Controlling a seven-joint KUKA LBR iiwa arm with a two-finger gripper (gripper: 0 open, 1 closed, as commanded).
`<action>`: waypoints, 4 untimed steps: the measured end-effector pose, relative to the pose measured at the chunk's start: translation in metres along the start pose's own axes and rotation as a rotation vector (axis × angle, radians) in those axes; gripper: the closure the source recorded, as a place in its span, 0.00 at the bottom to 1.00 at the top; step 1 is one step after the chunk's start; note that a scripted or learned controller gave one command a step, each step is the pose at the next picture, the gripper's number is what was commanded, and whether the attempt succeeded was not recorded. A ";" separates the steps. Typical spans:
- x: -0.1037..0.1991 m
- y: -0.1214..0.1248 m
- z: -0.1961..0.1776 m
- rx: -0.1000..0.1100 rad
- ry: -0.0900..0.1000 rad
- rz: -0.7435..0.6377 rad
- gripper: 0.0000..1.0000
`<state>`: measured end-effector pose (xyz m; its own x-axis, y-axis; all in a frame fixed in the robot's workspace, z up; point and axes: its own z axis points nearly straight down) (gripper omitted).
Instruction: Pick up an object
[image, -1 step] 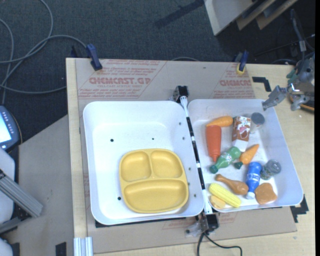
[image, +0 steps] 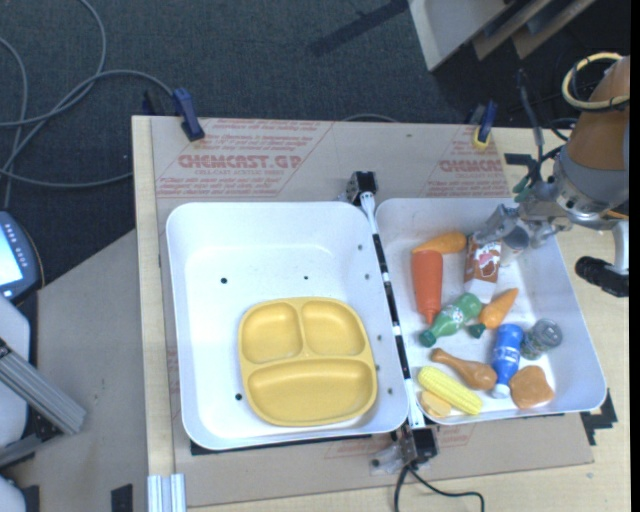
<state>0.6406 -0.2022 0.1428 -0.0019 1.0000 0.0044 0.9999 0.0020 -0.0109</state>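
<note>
Gripper (image: 508, 232) hung over right bin (image: 580, 345), far side, just above small red-brown packet (image: 483, 263); finger state impossible to tell.

Grey KUKA arm (image: 600, 170) at the far right, smooth and rounded, with a broad orange band (image: 603, 140) above the wrist. Pale yellowish ring-shaped loop (image: 585, 75) on top of the orange part at the far end. Dark thin cable (image: 532, 120) along the left side of the wrist. Wrist narrowing into a grey metal gripper (image: 515, 228) of small blocky parts, dull silver with darker joints. Black rounded piece (image: 603, 275) jutting out near the right edge
</note>
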 end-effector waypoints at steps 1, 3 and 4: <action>0.014 -0.001 0.018 -0.037 -0.017 0.002 0.00; 0.026 -0.005 0.028 -0.038 -0.017 0.002 0.00; 0.028 -0.006 0.029 -0.037 -0.017 0.003 0.00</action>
<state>0.6345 -0.1739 0.1142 0.0010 0.9999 -0.0121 0.9997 -0.0007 0.0258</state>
